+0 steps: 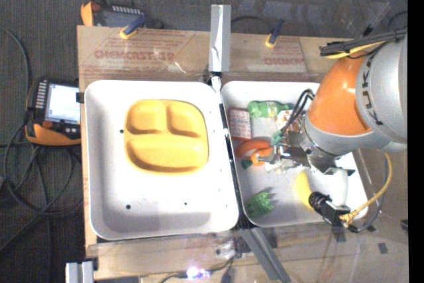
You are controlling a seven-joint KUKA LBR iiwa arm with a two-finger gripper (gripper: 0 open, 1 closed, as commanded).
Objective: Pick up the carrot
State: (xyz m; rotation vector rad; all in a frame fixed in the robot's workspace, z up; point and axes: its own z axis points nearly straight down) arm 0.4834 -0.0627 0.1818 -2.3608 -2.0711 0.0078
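The carrot [252,146], orange with a darker red patch on top, lies in the right bin [358,205] near its left wall. My gripper [273,156] reaches in from the right and sits low over the bin, right against the carrot's right end. The orange band and grey wrist of the arm [344,109] cover the bin's right half. Whether the carrot is held is hidden by the gripper body.
In the right bin lie a green packet [267,108], a red-brown packet [238,122], a green leafy toy [260,202] and a yellow item [303,187]. The left bin [106,209] holds a yellow divided plate [166,136]. A metal post [220,36] stands behind the bins.
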